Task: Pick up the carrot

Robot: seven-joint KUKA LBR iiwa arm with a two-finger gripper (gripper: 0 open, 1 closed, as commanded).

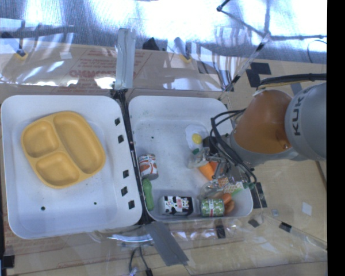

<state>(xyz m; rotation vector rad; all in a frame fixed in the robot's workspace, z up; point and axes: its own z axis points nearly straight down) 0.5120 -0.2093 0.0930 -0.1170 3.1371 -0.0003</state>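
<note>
— Where is the small orange carrot [207, 169] lying?

— It is lying in the right white plastic bin [161, 111], near the right wall, right under the metal gripper [214, 167] of the grey arm with the orange band [264, 125].

— Is the gripper holding it?

— I cannot tell. Wires are hiding that part.

— What else is sitting in that bin?

— A fried egg toy [195, 135] is lying just above the carrot. A small red-and-white can [148, 166] is lying by the left wall, with a green thing [148, 194] below it. A black-and-white carton [177, 205] and a green can [213, 207] are lying along the bottom wall.

— And the left white bin [23, 211]?

— A yellow plastic plate with three sections [62, 149] is resting in it.
</note>
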